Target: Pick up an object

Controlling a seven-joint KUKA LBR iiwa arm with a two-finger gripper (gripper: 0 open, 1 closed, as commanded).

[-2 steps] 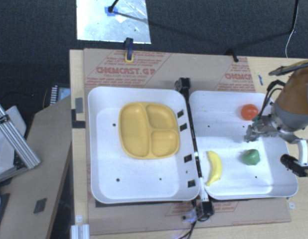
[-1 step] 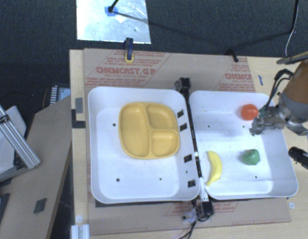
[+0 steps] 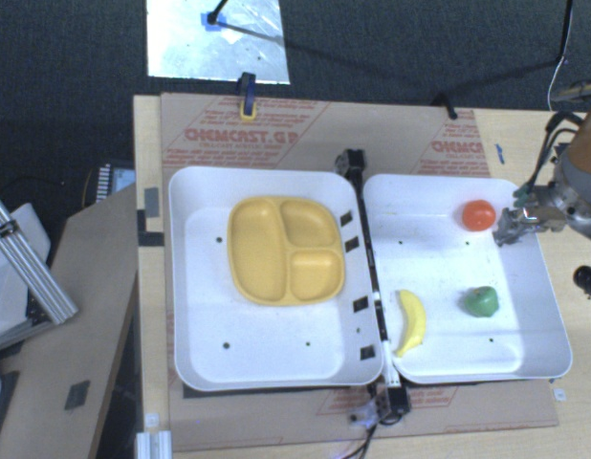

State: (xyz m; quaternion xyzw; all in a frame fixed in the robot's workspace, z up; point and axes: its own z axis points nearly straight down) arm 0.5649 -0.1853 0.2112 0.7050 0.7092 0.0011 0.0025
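Three loose things lie in the right bin (image 3: 539,295): a tomato (image 3: 478,215) near its far right corner, a green pepper (image 3: 482,301) nearer us, and a banana (image 3: 411,322) by the divider, while the left bin (image 3: 195,256) carries a yellow tray (image 3: 284,250). We see the hand (image 3: 509,226) at the right bin's far right rim, just beside the tomato and apart from it; whether it is open or closed we cannot tell at this size, and nothing sits in it. We judge the tomato the likeliest target. It is round, so it has no long axis and points no way; the risk is that it rolls off if touched off-centre, or that the hand catches the rim on the way down. Should the banana be chosen instead, its long axis runs roughly toward and away from us, curving, and a grip along that length would likely slip.
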